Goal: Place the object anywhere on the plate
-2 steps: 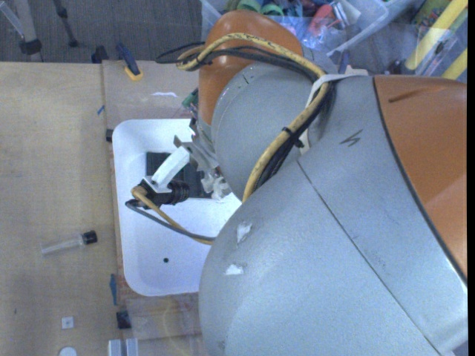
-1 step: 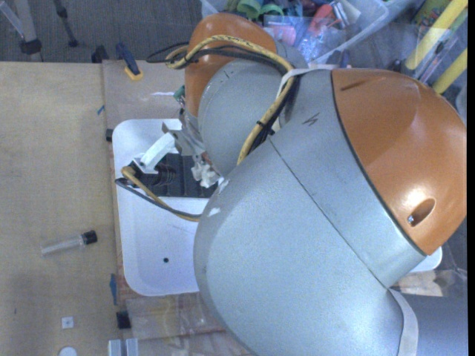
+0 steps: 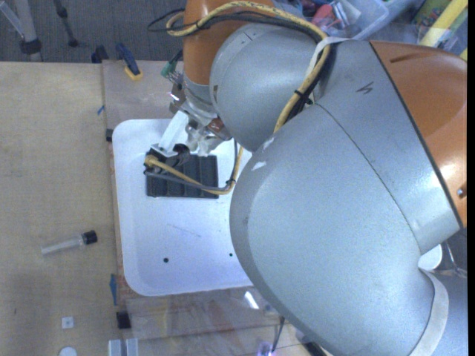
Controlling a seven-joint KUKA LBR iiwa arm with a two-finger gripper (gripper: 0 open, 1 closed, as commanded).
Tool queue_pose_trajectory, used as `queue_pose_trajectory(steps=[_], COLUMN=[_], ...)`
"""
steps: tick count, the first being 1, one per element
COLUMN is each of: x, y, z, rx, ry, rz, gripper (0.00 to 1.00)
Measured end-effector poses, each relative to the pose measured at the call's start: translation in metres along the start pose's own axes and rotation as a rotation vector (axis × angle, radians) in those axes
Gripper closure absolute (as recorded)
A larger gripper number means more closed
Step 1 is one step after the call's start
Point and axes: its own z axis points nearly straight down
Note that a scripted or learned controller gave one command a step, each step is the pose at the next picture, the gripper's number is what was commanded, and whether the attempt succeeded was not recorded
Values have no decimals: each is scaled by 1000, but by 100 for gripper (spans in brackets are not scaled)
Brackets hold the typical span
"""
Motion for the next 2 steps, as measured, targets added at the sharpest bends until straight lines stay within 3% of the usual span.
queue_pose_trajectory(steps=[1,2], x=[-26,-72], y=[-24,-73], z=[-128,-54], rx=[-2,-1], ry=[6,3], rz=[627,630], gripper=[100,100])
